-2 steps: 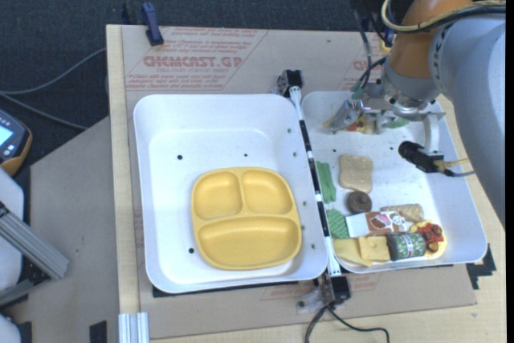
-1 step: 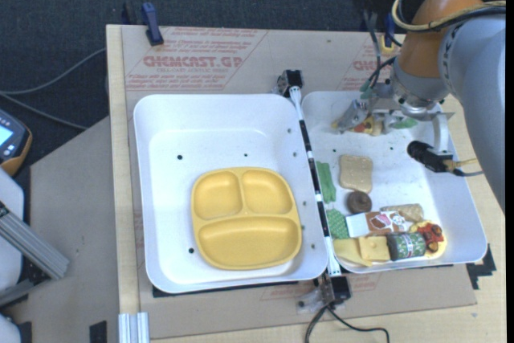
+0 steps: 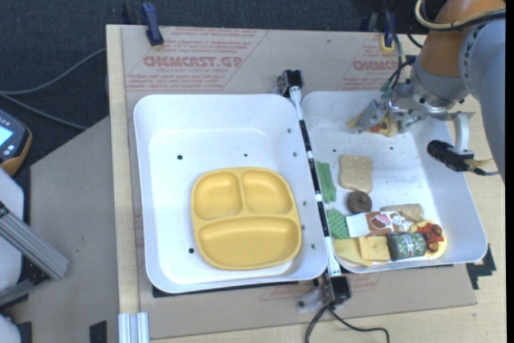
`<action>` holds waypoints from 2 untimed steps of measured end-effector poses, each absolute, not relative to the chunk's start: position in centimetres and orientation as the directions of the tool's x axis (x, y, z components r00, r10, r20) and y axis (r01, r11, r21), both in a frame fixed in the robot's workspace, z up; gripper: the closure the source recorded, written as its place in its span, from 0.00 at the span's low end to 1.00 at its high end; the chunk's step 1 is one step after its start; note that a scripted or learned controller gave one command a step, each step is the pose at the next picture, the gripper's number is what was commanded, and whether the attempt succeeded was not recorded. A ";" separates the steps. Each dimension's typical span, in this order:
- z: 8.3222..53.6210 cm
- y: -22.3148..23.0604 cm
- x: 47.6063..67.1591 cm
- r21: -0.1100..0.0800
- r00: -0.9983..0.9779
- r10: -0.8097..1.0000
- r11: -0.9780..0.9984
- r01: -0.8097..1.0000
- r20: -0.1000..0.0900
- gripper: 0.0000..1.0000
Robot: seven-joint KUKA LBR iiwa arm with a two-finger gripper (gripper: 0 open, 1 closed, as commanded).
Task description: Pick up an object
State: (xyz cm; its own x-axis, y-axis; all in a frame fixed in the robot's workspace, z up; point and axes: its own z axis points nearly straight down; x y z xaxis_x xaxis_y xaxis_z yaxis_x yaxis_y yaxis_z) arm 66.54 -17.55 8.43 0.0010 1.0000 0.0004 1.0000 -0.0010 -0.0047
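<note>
One yellow tray [image 3: 245, 219], left bin [image 3: 161, 124]; two bins.

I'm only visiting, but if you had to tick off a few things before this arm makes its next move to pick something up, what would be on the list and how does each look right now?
1. Gripper is inside the right bin, at its far end: ok.
2. Something held between its fingers: cannot tell; small brownish bits sit at the tip, too blurred to judge.
3. Objects available to pick: ok; a tan bread slice, a brown round piece and a dark can lie in the right bin's near half.
4. Those objects are separated enough to grab singly: not ok near the can, where pieces crowd together.
5. Yellow divided plate sits flat in the left bin: ok.
</note>
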 end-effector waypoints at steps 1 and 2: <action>15.4 -21.3 63.9 0.007 0.004 1.000 -0.004 1.000 -0.005 0.00; 8.4 -16.9 66.6 -0.018 -0.002 1.000 0.002 1.000 0.009 0.00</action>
State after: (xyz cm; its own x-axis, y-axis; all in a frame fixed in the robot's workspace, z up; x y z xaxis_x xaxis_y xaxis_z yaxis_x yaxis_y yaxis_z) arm 66.57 -16.90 8.42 -0.0019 1.0000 0.0088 0.9998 0.0021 -0.0178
